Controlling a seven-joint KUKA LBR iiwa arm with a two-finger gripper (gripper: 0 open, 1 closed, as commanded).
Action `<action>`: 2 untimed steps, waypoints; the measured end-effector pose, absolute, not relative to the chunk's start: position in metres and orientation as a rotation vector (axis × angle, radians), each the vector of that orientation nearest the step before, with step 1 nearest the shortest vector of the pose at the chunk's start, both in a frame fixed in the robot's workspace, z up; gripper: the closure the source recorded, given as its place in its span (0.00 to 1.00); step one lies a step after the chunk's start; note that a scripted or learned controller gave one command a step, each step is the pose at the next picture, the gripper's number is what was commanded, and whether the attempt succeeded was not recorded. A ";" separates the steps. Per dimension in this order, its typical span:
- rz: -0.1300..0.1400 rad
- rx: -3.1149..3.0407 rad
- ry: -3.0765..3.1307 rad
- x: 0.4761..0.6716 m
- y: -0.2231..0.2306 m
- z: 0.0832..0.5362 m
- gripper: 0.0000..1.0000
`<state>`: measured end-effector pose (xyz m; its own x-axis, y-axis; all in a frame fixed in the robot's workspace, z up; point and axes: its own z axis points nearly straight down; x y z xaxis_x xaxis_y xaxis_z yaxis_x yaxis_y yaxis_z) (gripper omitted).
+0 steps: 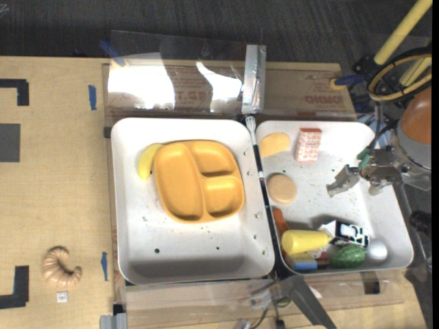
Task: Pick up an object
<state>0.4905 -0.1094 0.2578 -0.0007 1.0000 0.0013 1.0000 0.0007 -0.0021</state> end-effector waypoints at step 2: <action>-0.006 -1.848 -2.547 0.535 -0.097 0.088 0.00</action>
